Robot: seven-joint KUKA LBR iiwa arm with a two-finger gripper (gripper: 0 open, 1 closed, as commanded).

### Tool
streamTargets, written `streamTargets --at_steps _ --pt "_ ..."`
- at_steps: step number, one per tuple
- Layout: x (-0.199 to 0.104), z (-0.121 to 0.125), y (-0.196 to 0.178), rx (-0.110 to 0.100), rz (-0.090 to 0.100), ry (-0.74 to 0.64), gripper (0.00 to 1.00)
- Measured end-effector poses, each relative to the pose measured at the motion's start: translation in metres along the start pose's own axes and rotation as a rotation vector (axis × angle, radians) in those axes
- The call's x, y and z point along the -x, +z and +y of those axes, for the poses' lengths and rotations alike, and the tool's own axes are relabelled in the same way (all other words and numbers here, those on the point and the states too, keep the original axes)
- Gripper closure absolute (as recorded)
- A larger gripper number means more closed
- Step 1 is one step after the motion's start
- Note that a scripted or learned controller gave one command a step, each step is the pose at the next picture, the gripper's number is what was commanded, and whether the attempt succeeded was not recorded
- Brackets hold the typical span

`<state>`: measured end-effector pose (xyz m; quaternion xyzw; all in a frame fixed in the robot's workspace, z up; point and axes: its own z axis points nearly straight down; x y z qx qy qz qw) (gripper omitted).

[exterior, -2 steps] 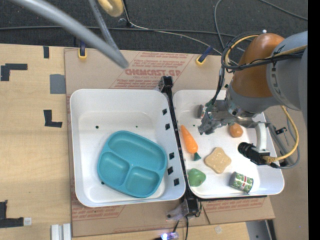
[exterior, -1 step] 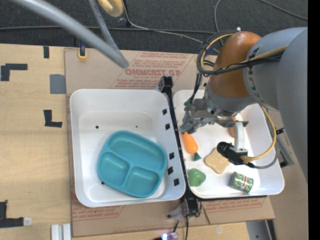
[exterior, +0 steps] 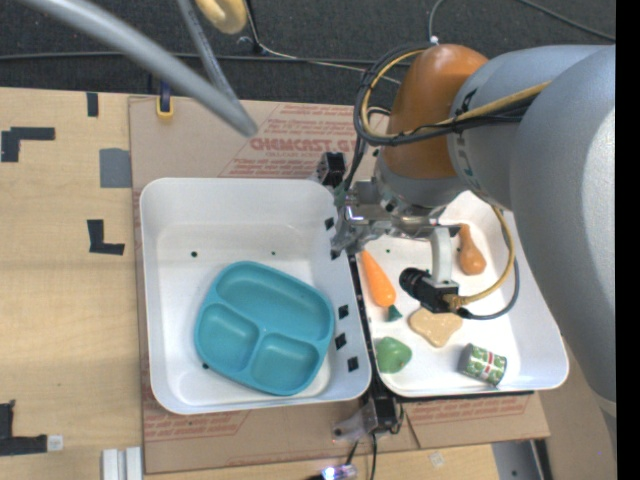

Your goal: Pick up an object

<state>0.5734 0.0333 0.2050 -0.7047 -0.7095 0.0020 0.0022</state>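
In the right bin (exterior: 545, 353) lie an orange carrot (exterior: 378, 280), a green leafy toy (exterior: 392, 353), a tan flat piece (exterior: 436, 327), a green can (exterior: 484, 363) and a tan-orange drumstick-like piece (exterior: 468, 251). My gripper (exterior: 346, 230) hangs under the grey arm with its orange band, low over the wall between the two bins and just above the carrot's upper end. The wrist hides the back of the right bin. I see nothing held.
The left bin (exterior: 175, 218) holds a blue divided plate (exterior: 264, 326) toward its front right. Both bins rest on a cardboard sheet (exterior: 290, 138) on the wooden bench. A grey pole (exterior: 130, 38) crosses the top left.
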Motion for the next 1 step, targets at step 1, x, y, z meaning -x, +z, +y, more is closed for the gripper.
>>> streamTargets --at_steps 1 --pt "-0.0543 0.0042 0.0024 -0.001 0.0 -0.001 1.0"
